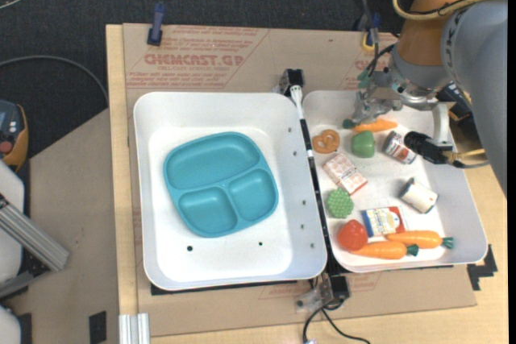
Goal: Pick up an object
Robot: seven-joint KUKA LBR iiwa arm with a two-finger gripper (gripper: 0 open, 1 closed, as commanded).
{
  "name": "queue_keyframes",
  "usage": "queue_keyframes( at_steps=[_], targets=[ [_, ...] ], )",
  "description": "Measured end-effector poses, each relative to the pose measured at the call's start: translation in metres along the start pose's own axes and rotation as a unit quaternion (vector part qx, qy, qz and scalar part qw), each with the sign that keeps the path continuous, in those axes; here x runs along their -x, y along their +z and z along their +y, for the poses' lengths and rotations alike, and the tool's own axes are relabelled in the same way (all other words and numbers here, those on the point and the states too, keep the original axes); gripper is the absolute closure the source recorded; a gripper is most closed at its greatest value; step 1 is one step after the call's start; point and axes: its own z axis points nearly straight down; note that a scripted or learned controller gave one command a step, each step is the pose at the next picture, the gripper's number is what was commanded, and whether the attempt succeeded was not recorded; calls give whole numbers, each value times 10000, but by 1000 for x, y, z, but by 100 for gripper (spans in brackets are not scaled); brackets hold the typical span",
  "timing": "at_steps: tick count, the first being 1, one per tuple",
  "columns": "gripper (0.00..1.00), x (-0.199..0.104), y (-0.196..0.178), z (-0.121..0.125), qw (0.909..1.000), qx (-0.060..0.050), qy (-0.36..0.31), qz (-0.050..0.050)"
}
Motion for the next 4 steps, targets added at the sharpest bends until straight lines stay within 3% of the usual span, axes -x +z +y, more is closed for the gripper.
queue_keyframes(
  at_steps=[1, 2, 3, 4],
  targets=[
    [100, 0, -10, 1, 10000, 13, -3, -8],
    [100, -108, -145, 6, 10000, 59, -61, 34],
    [100, -239, -88, -12, 10000, -67, -62, 39],
    [100, -305, -60, -75, 10000, -80, -31, 21]
  ],
)
